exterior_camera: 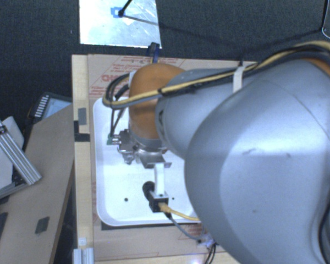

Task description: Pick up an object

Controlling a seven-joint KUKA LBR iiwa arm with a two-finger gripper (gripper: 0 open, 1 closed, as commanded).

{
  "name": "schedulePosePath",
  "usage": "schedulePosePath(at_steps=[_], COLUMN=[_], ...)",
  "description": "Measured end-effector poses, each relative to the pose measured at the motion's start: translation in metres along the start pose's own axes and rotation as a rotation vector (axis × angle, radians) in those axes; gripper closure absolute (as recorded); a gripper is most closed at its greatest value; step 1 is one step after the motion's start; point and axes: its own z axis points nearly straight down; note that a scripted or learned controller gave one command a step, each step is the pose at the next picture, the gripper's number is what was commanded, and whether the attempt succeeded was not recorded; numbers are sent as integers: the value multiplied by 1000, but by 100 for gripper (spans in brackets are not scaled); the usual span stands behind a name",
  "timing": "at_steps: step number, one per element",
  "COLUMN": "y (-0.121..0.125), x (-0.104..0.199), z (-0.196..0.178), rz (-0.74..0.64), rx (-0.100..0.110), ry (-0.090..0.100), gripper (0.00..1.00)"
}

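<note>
Right up against my camera, the arm (264, 164) is a big grey bulk across the right half of the feed, a yellow cable running along its top. Following it down and left, I get the orange band (146, 100), then the wrist, then the claw (146, 157), which hangs low over the white bin (113, 205), about the middle of what I can see of it. The wrist blocks my line to the claw, so I cannot tell whether it is released or clenched, and I see nothing gripped in it. As for an object to pick, I can't make one out: the bare bin floor on my side shows two dark specks (126, 198), too small to tell what they are, and the arm covers the rest. The bin sits on a pale board (82, 147) with red print along its far edge. Left of the board, a tan tabletop (44, 164) and a slanted metal rail (11, 147). Farthest back, a shiny sheet (118, 15) lies on dark cloth.
</note>
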Motion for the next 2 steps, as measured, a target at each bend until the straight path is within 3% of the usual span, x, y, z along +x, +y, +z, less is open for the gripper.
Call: schedulePosePath(at_steps=[1,2], y=[11,9], x=[-109,-101], z=[-110,-114], rz=[14,-1], rx=[-7,2], ry=[-3,-2], gripper=[100,100])
